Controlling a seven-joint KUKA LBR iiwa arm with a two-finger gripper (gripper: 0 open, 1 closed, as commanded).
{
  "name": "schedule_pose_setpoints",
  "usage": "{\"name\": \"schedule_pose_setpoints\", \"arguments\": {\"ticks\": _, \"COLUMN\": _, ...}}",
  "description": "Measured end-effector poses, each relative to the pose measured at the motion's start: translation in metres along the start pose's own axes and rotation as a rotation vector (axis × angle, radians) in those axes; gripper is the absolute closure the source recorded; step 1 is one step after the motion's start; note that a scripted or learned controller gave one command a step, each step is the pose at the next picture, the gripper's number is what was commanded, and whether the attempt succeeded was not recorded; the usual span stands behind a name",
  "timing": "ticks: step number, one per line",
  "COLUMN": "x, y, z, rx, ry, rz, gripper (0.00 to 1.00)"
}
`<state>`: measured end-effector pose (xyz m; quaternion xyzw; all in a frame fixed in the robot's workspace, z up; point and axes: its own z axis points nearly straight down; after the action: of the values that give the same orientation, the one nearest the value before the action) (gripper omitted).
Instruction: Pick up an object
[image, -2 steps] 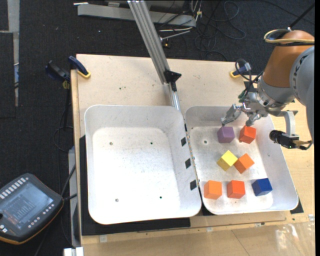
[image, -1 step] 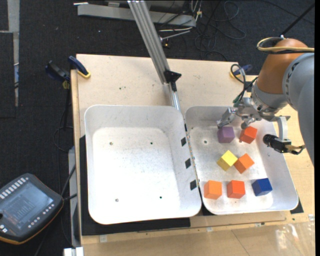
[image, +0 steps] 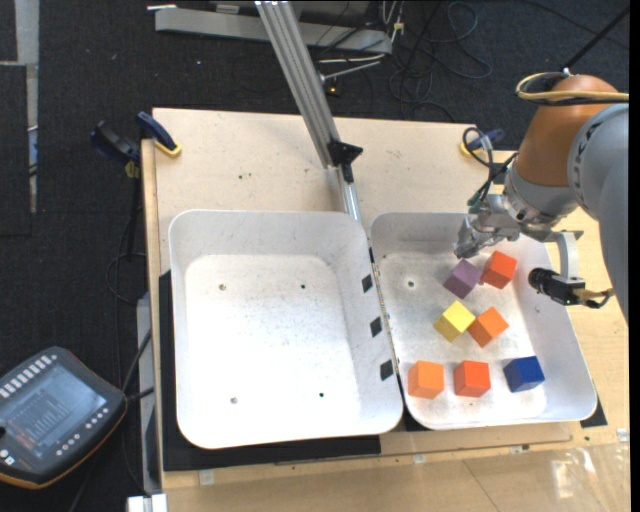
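Camera view: gripper (image: 472, 243) hangs just above the purple cube (image: 462, 278) in the right bin (image: 560, 405); finger state impossible to tell; best descend straight, clearing the neighbouring orange cube (image: 499, 269).

The fingers (image: 470, 243) look like bare grey metal with a dull sheen. Just below them the purple block (image: 462, 278) has a matt, smooth painted face, as do the orange block (image: 499, 269) beside it and the yellow block (image: 455, 320) farther down. The right bin (image: 570, 395) under them is smooth white plastic, slightly glossy and speckled with dark scuffs. The table (image: 260, 160), beyond the fingers, is pale unfinished board, matt and faintly grainy. The arm's band (image: 560, 135) above is glossy orange plastic.
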<state>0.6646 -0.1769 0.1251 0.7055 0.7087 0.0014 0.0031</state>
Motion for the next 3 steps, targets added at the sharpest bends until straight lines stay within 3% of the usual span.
{"name": "schedule_pose_setpoints", "arguments": {"ticks": 2, "x": 0.001, "y": -0.002, "z": -0.089, "rx": 0.0, "ry": 0.0, "rz": 0.002, "gripper": 1.0}}
{"name": "schedule_pose_setpoints", "arguments": {"ticks": 3, "x": 0.062, "y": -0.015, "z": -0.088, "rx": 0.006, "ry": 0.004, "rz": -0.004, "gripper": 1.0}}
